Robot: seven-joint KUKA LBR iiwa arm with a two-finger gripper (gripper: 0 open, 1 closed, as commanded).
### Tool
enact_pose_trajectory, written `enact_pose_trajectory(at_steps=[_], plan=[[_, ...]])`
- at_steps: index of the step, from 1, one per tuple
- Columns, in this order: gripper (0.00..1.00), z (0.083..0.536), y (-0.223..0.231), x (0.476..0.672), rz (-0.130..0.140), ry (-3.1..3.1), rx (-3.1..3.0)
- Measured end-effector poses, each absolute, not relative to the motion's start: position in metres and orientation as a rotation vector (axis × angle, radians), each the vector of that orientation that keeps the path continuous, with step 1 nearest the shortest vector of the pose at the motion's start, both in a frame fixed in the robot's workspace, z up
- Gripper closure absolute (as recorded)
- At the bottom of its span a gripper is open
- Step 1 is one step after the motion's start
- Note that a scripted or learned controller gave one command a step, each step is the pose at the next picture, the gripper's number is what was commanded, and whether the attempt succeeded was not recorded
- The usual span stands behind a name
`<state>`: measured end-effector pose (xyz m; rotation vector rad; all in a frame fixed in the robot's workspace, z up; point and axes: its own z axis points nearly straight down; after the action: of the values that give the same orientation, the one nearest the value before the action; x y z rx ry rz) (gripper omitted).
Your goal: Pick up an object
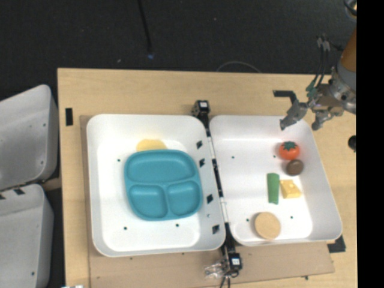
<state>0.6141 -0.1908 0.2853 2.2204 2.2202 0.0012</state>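
In the right bin (240, 161) lie a red tomato (288, 150), a small brown ball (294, 167), a green stick (273, 188), a yellow block (291, 189) and a round tan disc (267, 225). My gripper (304, 119) hangs at the bin's far right corner, above and a little right of the tomato. Its two fingers stand apart, open, with nothing between them. The left bin (105, 191) bears a blue three-part tray (162, 183), and a yellow object (150, 144) peeks out from behind the tray's far edge.
The two bins sit side by side on a wooden bench (150, 92), joined by black clips along the middle seam (211, 173). White chair-like shapes (24, 137) stand off the bench at the left. The arm's wrist (342, 89) enters at the upper right.
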Motion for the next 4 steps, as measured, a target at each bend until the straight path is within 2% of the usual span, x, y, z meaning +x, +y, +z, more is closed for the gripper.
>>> enact_pose_trajectory(at_steps=[3,4], plan=[[0.00,0.117,-0.201,0.600,-0.006,2.216,2.230],[1.00,0.132,-0.203,0.603,0.002,2.208,2.228]])
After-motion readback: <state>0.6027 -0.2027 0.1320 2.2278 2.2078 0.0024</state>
